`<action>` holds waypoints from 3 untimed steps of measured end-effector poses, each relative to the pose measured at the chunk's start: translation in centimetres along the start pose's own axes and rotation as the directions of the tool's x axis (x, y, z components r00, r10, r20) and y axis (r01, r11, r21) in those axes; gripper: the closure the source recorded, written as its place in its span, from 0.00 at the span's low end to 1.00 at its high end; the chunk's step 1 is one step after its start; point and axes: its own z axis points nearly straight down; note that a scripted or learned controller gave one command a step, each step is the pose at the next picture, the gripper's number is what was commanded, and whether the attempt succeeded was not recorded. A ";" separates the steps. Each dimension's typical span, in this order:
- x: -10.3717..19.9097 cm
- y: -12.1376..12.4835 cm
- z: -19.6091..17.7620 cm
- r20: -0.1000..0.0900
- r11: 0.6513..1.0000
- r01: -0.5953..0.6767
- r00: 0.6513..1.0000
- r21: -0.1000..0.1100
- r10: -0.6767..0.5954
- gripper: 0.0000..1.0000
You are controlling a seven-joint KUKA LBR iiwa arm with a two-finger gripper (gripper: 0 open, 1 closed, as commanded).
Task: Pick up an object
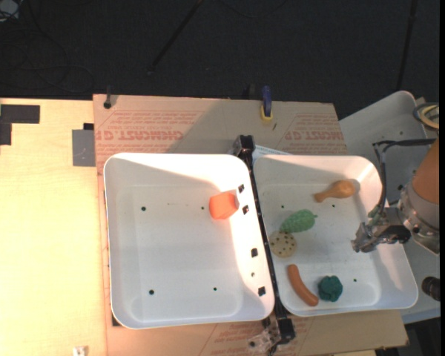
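Bench with two shallow white bins side by side on brown printed cardboard (208,124), pale wooden board (37,228) to the left. Left bin (133,302), centre-left of the frame: one orange block (223,205) lying near its upper right corner, close to the dividing wall. Right bin (389,302), centre-right of the frame: a tan drumstick-shaped piece (336,191) in the upper part; a light green lumpy piece (299,221) below it and to the left, near the bin's middle; a round tan disc with dark dots (283,245) just beside the green piece at its lower left; an orange-red sausage (302,285) lying slantwise near the lower edge; a dark teal rounded piece (330,288) just right of the sausage, close to it. Black clips (245,145) along the seam between the bins. Blue clamp (266,102) at the top edge of the cardboard. Arm entering from the right edge of the frame; gripper (367,239) over the right side of the right bin, well apart from the drumstick above and the teal piece below, nothing seen between its fingers; whether they stand wide or narrow cannot be told at this size
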 end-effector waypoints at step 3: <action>-0.1 0.3 -3.2 0.000 1.000 -0.003 1.000 -0.005 0.003 1.00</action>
